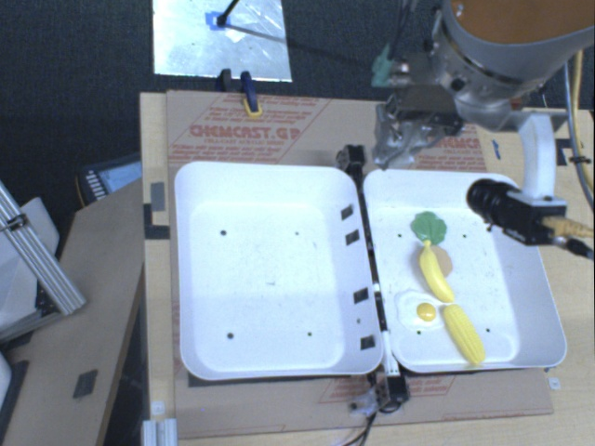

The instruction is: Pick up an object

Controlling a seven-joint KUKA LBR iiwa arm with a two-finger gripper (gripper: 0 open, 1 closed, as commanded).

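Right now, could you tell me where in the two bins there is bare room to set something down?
The left bin is bare floor from wall to wall. In the right bin, the green piece, banana, fried egg and corn crowd the middle; bare strips border its right wall.

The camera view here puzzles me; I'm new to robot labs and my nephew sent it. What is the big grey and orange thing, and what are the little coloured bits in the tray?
You look down at a slant from one camera fixed above a bench. The grey and orange bulk at the top right is a robot arm reaching in; its pincer hangs over the far edge of the right bin, and nothing shows between its fingers. Two shallow white bins sit side by side on cardboard. In the right bin lie toy foods: a banana, a corn cob, a fried egg and a green leafy piece. The left bin stands beside it.
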